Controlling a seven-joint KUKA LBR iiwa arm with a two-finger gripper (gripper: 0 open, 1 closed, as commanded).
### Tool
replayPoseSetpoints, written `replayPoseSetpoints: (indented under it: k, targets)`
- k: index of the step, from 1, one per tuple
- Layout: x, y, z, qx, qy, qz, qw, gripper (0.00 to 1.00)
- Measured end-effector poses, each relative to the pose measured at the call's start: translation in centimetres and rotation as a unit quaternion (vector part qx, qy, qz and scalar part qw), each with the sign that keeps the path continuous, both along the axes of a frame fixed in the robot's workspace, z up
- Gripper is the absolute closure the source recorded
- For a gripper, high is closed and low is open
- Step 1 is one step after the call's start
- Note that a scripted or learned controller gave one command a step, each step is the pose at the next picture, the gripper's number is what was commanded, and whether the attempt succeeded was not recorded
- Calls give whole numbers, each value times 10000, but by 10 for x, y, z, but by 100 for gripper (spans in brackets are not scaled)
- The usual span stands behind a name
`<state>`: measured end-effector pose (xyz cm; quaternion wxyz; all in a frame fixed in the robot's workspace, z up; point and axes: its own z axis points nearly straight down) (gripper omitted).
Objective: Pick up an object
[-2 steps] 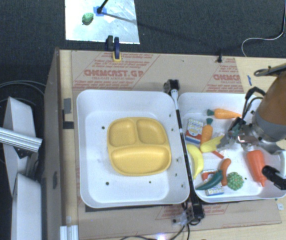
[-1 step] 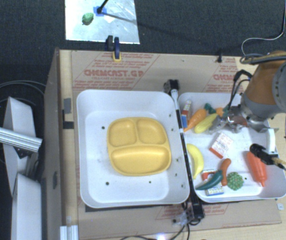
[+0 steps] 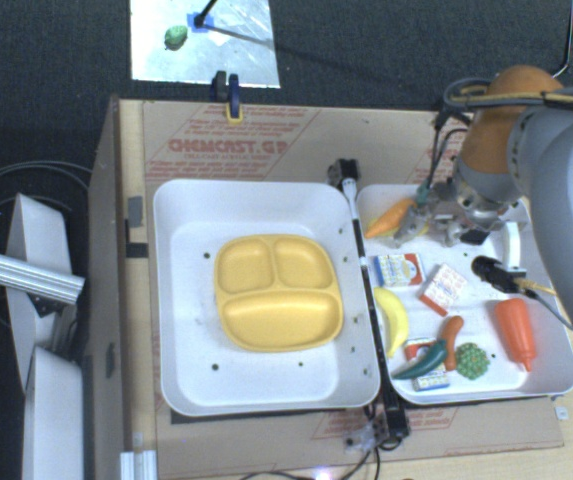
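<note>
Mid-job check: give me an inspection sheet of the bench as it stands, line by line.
Surface: cardboard-covered bench bearing two white bins, left bin, right bin.
Job's things: in the right bin, small carrot, banana, large carrot, broccoli, sausage, green chilli, two small packets.
Clutter: yellow divided plate in the left bin.
Grippers: gripper low over the right bin's far end, beside the small carrot; grasp unclear.
Cables: black cables at left.
Surroundings: dark floor, foil sheet.
</note>
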<state>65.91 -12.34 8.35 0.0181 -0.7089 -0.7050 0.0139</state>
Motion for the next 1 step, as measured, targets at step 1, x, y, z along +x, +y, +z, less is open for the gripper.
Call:
replayPoseSetpoints:
  k: [1]
  targets:
    - [11, -36, 89, -42, -258, 40, 9996, 0]
